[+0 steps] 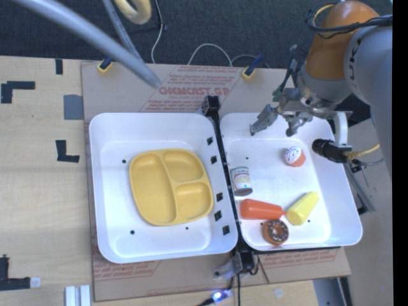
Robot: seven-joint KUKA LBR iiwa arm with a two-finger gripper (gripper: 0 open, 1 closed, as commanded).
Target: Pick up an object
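We see the gripper hanging over the far edge of the right bin, its two fingers spread wide with nothing between them. The task leaves the choice of object open, and all the small candidates lie in this bin.

Nearest the fingers is a small egg, white above and orange below, alone on bare bin floor. We judge it light and rigid but rounded and likely slick; a grip across its widest part, from straight above, looks safest, since anything off-centre could squirt it sideways.

By the divider stands a little can, upright, probably stiff and light, easy to pinch across its sides yet close to the wall. Nearer the front, a carrot, a yellow corn-like piece and a donut crowd together, apparently touching or nearly so; we would expect toy plastic, light and hard, best taken across the narrow width, though neighbours may get nudged.

The left bin holds a yellow divided tray, flat and wide, a poor fit for these fingers except at its rim.
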